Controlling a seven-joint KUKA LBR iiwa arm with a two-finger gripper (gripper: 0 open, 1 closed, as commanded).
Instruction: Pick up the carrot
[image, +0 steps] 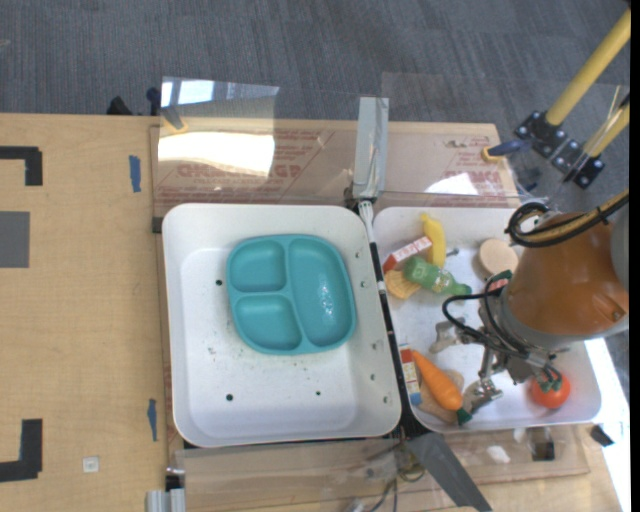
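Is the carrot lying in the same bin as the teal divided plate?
No, the carrot lies in the right bin near its front left corner, while the teal divided plate sits in the left bin.

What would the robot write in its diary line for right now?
goal: pick up carrot | gripper: beside carrot, right bin | carrot: lying in bin, not lifted

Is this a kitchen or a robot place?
Probably a robot lab, not a kitchen: a robot arm reaches over two white bins, holding toy food like a carrot and a teal plate.
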